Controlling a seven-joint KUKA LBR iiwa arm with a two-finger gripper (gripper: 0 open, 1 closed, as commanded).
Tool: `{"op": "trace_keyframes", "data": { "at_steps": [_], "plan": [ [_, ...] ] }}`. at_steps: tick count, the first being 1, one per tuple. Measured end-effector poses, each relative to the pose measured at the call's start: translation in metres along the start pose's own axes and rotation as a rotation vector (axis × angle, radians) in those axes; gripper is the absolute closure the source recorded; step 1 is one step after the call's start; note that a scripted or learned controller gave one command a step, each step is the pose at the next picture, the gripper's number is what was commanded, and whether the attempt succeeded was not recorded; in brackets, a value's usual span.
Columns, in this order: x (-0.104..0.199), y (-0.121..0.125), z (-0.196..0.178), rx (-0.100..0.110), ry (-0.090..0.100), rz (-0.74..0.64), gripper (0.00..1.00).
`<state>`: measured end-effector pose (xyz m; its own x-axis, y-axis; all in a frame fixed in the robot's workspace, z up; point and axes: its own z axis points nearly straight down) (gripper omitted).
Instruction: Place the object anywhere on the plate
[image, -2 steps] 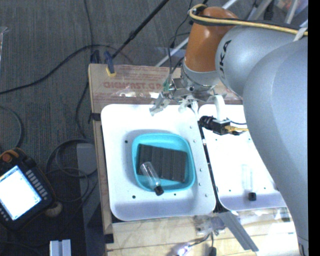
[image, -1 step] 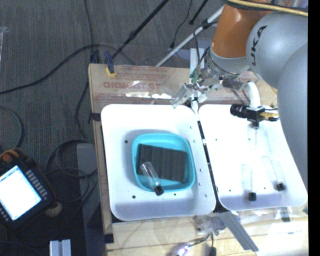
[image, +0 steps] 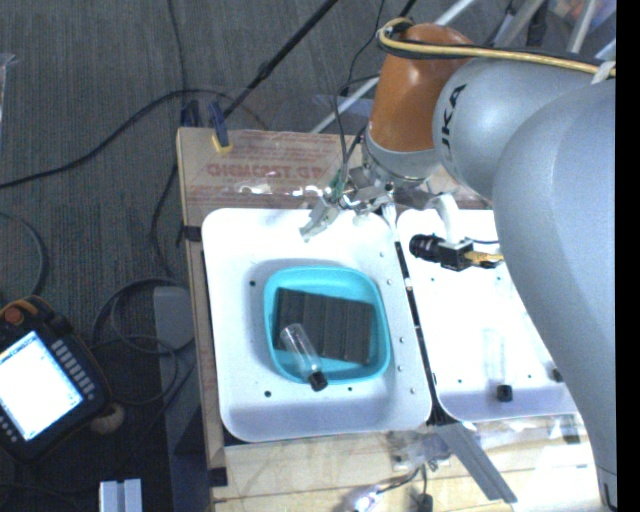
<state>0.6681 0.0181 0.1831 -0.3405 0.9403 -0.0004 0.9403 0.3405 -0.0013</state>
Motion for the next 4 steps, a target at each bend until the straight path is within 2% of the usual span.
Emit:
{"op": "trace_keyframes", "data": {
  "at_steps": [1, 2, 3, 4],
  "plan": [
    [0.000, 0.000, -0.009, -0.001, 0.000, 0.000, 1.00],
    [0.057, 0.021, -0.015, -0.001, -0.001, -0.126, 1.00],
    [0.109, 0.039, 0.037, -0.001, 0.000, -0.344, 1.00],
    [0.145, 0.040, -0.008, -0.003, -0.002, -0.432, 1.00]
  ]
}}
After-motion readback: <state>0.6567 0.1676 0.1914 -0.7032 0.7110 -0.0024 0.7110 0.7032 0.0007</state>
